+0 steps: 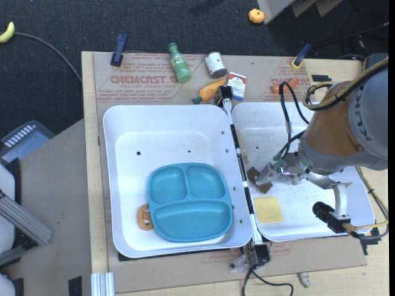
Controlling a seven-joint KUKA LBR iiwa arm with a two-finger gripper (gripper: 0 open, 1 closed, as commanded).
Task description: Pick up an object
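The right bin (345, 119) holds a flat yellow square (268, 209) near its front left. A small brown object (254, 176) lies against that bin's left wall. My gripper (276, 169) hangs low over the right bin, just to the right of the brown object and above the yellow square. The grey arm with its orange band (330, 134) covers much of the bin behind it. In the left bin (123, 128) a blue divided plate (189, 201) rests at the front, and a small orange-brown piece (144, 217) lies at its left edge.
Behind the bins, on the bench board, stand a green bottle (180, 63), a white can (215, 63), a carrot (210, 91) and a small carton (236, 86). Blue clamps (118, 49) hold the board's far edge. A divider rail (237, 153) separates the bins.
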